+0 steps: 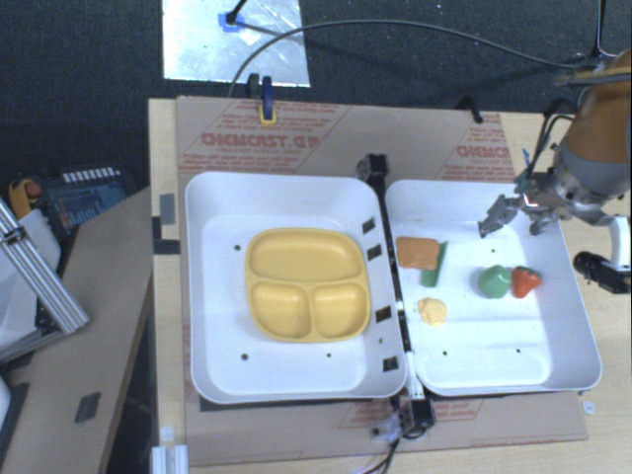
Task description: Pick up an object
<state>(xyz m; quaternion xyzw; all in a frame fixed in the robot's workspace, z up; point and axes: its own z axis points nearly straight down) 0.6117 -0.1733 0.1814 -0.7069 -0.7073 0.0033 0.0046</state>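
1. The two bins [296,191] looked like smooth white plastic with a soft sheen.
2. The yellow tray [301,284] in the left bin looked like moulded plastic, smooth and slightly glossy.
3. The worktop [326,131] was covered by a brown sheet, matt like cardboard or protective paper, printed with red lettering.
4. A silver sheet [232,28] on the floor looked like crinkled, shiny foil or metal.
5. The floor [79,67] looked like dark, rough, matt carpet.
6. The green piece [494,281] and the red piece [526,281] looked smooth and faintly shiny, like plastic.
7. The gripper [513,215] looked like dull grey metal.
8. The rail [39,275] at the left was ribbed, bright metal.
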